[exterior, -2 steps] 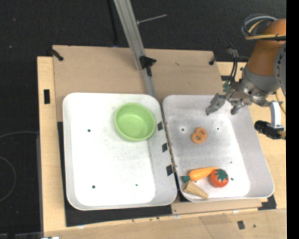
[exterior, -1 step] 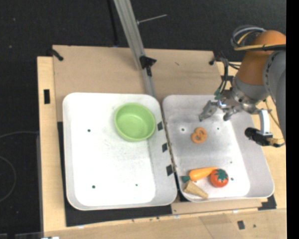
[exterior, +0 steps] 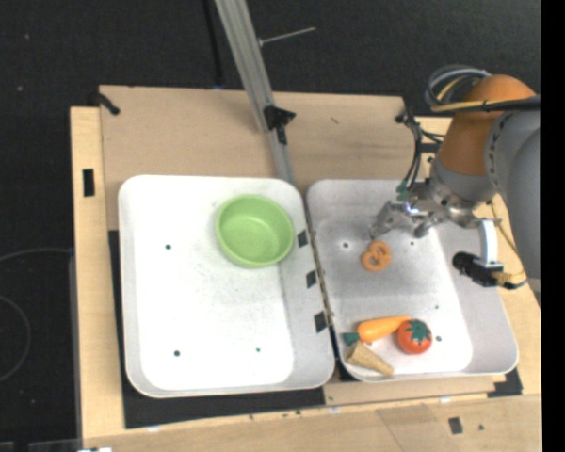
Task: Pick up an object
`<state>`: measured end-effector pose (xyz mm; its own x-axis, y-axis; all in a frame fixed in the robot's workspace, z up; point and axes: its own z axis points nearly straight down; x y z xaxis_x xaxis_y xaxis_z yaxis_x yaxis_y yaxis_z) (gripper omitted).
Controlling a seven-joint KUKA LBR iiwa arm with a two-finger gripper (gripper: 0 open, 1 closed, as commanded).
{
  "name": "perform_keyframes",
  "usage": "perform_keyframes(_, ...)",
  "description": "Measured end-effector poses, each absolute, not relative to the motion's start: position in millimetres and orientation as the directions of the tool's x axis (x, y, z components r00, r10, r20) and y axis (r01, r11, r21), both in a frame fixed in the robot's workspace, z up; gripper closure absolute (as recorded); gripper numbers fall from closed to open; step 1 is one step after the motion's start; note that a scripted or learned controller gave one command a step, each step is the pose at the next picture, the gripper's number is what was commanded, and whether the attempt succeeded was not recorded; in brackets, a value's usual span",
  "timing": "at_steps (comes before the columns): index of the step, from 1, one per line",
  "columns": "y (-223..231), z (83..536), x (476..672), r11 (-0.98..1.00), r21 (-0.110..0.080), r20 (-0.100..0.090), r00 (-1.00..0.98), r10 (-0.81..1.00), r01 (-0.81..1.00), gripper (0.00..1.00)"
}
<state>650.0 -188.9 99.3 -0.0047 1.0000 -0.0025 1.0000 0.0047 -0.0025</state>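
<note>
While the pincer point(exterior: 395, 217) hangs spread and bare, nothing is lifted: the pretzel point(exterior: 377, 256) lies just below it, carrot point(exterior: 380, 328) and tomato point(exterior: 414, 337) farther below.

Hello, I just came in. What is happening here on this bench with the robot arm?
A grey and orange robot arm reaches in from the right over the right bin. Its gripper hangs above the bin's far part, close to a small pretzel, and holds nothing that can be seen. At the near edge of that bin lie a carrot, a tomato and a beige wedge. The left bin holds a green bowl. Nothing has been picked up yet.
</note>
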Motion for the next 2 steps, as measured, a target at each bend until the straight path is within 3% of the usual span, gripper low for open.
perform_keyframes(1,-190,114,651.7,0.007,0.004,-0.006,-0.007,1.0,1.0,1.0)
perform_keyframes(2,-182,163,652.9,0.007,0.007,-0.001,-0.007,1.0,1.0,1.0)
